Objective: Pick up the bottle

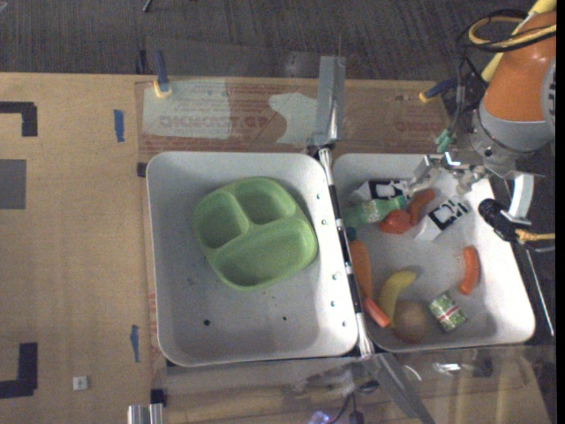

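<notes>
Overhead, the bottle (375, 210), green with a white label end, lies on its side at the right bin's (521, 321) upper left, touching a red tomato-like piece (396, 223). Whether the end effector (446, 168) at that bin's top edge is wide or narrow, I cannot tell. A smooth green divided plate (254, 231) sits in the left bin (177, 325), with bare floor below it. Label print is unreadable.

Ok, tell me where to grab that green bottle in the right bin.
Grip the bottle across its green body, coming straight down. It lies on its side near the bin's left wall, and a red toy crowds its right end, so the middle looks the most open part.
</notes>
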{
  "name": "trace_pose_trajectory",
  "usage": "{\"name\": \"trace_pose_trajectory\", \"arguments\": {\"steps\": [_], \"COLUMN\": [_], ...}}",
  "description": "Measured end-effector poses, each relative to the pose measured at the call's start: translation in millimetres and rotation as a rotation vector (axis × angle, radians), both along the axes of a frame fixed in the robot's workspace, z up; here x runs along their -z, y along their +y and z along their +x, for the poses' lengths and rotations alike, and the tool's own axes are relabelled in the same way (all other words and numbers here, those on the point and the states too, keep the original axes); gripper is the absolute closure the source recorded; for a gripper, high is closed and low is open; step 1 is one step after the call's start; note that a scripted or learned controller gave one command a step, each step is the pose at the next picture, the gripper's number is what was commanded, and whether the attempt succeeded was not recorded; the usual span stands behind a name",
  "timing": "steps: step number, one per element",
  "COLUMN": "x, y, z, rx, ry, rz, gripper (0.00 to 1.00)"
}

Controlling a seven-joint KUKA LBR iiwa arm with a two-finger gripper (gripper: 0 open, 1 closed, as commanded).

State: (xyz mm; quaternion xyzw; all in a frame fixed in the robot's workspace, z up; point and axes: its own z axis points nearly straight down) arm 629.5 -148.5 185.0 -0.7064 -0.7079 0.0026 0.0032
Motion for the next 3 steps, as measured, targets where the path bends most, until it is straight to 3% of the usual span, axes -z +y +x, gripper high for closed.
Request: {"name": "trace_pose_trajectory", "arguments": {"steps": [1,2,3], "x": [69,79,65], "y": [32,44,44], "z": [24,46,50], "rx": [-0.107,-0.223,-0.224], "ry": [-0.031,-0.031,-0.043], "rz": [-0.005,-0.013,-0.016], "gripper": [0.0,0.0,1.0]}}
